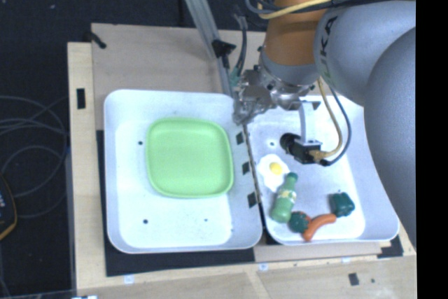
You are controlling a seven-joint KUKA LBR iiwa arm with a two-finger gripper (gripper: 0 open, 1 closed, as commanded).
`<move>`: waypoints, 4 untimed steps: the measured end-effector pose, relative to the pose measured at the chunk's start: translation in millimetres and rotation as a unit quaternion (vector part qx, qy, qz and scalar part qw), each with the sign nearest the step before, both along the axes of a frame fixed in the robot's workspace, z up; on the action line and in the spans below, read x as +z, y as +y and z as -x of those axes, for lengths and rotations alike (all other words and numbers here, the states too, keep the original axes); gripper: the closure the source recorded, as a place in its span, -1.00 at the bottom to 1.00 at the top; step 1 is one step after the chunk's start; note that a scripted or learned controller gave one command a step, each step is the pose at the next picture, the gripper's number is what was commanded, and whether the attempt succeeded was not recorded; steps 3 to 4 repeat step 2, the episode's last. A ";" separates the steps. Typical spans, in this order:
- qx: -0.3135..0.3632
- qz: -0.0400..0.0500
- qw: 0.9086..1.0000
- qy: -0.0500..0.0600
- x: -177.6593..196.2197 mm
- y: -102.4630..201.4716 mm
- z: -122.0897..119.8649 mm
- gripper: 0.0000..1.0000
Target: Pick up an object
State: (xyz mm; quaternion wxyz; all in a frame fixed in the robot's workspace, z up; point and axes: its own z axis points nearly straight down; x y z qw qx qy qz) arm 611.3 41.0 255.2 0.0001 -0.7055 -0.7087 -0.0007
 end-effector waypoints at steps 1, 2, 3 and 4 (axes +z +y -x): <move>-0.001 0.000 1.000 0.000 -5.9 43.7 5.7 1.00; -0.002 0.000 1.000 0.000 -5.6 41.9 5.5 -1.00; -0.002 0.000 1.000 0.000 -5.6 41.9 5.5 -1.00; -0.002 0.000 1.000 0.000 -5.6 41.9 5.5 -1.00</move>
